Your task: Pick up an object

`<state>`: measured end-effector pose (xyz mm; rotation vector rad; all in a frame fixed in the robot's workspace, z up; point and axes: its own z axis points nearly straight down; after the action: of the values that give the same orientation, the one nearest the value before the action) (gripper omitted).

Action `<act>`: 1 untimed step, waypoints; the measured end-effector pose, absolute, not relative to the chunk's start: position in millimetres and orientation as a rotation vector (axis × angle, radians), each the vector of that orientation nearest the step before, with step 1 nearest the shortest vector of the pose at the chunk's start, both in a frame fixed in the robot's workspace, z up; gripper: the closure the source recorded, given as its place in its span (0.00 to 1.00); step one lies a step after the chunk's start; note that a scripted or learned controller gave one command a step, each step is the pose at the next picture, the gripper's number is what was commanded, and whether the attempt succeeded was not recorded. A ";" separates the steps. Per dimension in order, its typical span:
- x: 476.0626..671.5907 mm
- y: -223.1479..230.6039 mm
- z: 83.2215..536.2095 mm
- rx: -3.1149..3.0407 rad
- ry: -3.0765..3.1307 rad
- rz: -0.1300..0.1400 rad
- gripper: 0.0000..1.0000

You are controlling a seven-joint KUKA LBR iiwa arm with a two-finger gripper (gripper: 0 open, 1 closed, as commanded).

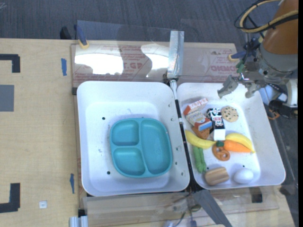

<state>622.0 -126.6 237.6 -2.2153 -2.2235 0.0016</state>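
The gripper (239, 85) hangs above the far right corner of the right bin (271, 151), with its two fingers spread wide apart. One grey finger (227, 87) points to the left and the other (251, 91) points down to the right. Nothing is between them, and they touch no object. Behind the gripper the arm goes up to the right, where its orange band (283, 25) and some yellow and black cables (255, 11) are seen.

The objects for picking lie in the right bin, below and to the left of the gripper. The nearest one is a round cookie (230, 113) with dark chips. Just beside it to the left is a small black and white piece (215, 117), and further left a red and white packet (194, 106). Under these lies a yellow banana (200, 140), and to its right an orange carrot (236, 146) that rests against a second yellow piece (241, 138). A small pretzel (220, 152) sits just in front of the carrot. A green bean pod (200, 159) lies along the left wall. At the near end there are a brown bread roll (217, 176) and a white egg (244, 176), side by side.

The left bin (90, 126) holds a teal plate (140, 147) with three compartments.
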 end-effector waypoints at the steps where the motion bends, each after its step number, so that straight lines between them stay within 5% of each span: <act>1: 667.2 -137.5 221.8 -2.273 -2.166 0.002 0.00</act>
<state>667.2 -137.5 221.8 -2.2732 -2.1659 0.0023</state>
